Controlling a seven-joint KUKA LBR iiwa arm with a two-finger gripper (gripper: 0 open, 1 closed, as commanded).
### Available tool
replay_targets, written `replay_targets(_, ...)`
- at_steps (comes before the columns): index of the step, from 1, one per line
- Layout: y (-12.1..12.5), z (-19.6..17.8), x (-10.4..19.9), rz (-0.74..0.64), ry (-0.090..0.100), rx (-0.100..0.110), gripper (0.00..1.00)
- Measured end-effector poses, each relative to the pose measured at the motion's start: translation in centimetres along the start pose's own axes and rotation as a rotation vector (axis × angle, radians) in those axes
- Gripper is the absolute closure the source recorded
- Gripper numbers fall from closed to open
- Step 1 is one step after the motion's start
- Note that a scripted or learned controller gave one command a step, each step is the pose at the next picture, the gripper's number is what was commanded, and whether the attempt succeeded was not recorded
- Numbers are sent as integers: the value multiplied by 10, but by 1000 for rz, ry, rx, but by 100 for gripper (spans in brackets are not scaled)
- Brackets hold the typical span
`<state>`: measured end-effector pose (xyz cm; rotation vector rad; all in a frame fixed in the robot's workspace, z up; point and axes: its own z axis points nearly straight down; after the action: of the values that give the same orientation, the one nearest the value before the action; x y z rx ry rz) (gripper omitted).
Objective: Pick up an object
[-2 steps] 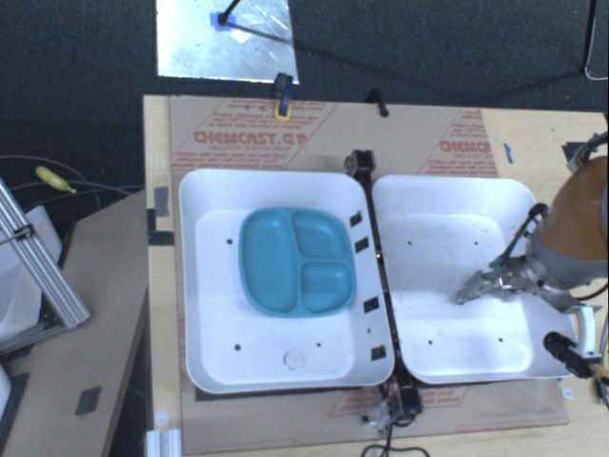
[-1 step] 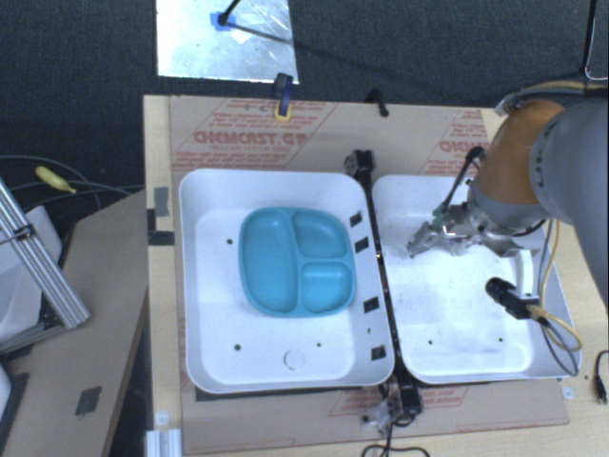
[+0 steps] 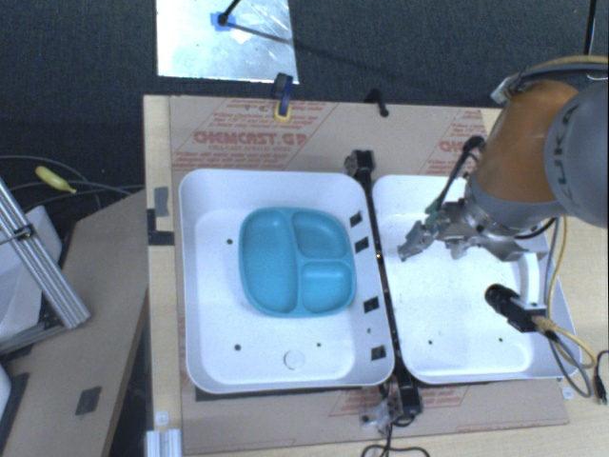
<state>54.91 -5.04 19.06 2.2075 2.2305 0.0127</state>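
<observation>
Blue: divided plate [image 3: 295, 260], centre of left bin [image 3: 205, 255], untouched.
Gripper [image 3: 411, 246]: over right bin [image 3: 457, 350], plate's 3 o'clock; grip unreadable, nothing visibly held.
Progress: pick not begun.

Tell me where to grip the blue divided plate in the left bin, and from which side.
Grip the blue divided plate by its raised outer rim, probably the right edge, coming from above. It lies flat in the left bin, so only the rim offers an edge. The gripper hangs over the right bin.
</observation>
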Motion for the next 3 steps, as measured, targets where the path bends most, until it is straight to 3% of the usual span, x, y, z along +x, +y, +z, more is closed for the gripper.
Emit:
replay_targets(1, 21, 7, 104, -4, 0, 5, 0)
replay_targets(2, -11, -108, 195, -5, 4, -4, 0)
replay_targets(3, -55, -227, 204, 2, 4, -7, 0)
